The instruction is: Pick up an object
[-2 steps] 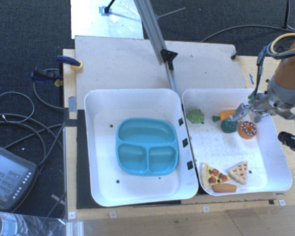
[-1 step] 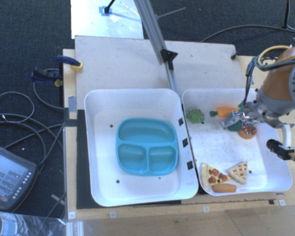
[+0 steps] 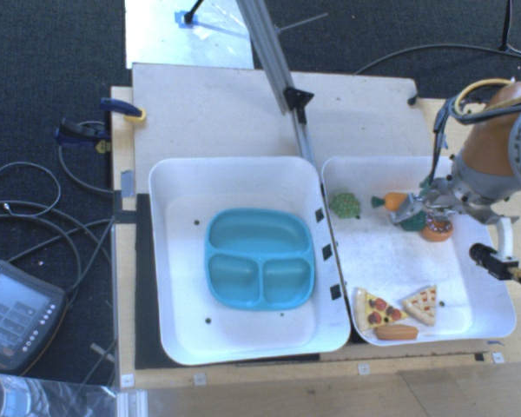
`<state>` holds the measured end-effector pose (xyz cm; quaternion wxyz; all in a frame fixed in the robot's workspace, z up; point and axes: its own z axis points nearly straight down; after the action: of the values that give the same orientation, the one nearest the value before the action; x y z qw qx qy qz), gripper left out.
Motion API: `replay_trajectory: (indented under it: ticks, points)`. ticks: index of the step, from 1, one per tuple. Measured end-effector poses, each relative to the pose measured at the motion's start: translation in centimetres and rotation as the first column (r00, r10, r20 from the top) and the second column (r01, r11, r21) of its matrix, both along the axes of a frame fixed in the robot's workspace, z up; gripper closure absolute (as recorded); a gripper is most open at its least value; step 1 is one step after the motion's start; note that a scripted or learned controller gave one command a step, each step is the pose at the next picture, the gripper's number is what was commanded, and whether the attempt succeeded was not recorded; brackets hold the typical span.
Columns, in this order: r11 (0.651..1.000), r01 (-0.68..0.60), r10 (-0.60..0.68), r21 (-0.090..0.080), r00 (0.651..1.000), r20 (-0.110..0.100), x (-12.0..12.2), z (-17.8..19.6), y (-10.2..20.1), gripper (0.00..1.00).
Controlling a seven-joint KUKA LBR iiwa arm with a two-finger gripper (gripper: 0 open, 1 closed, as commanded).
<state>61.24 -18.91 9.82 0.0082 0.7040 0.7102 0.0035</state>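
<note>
Below the pincer (image 3: pixel 414 213), in the right bin (image 3: pixel 365 176), a small orange toy (image 3: pixel 394 201), carrot-like, was seen lying just beside the tips on the far-from-arm side, and a round brownish toy (image 3: pixel 438 228), perhaps a doughnut, lay just beside them on the arm side. Which of the two was aimed at could not be told. Whether the pincer was spread or closed could not be made out, and nothing could be seen held in it.

Further from the arm than the orange toy, a green broccoli toy (image 3: pixel 345 204) lay near. Well apart from the pincer, toward the near rim of the bin, two pizza slices (image 3: pixel 378 306) (image 3: pixel 422 302) and a sausage (image 3: pixel 396 332) were grouped. A blue tray (image 3: pixel 260 257) sat in the left bin (image 3: pixel 169 233), well away.

The orange toy was judged to be light, stiff, moulded plastic, smooth and likely to slip or skid on the bin floor if pinched off-centre. It was judged best taken across its narrow body, near the thick end, not at the taper. The round toy was judged best taken across its rim.
</note>
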Motion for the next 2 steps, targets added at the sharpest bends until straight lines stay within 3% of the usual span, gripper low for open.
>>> replay_trajectory:
  ticks: [1,2]
  points:
    - [1.0,-0.002,0.002,-0.002,1.0,0.006,0.2,1.3,0.0,1.0]
    - [1.0,0.002,-0.001,0.004,1.0,-0.008,0.2,7.7,-0.4,1.0]
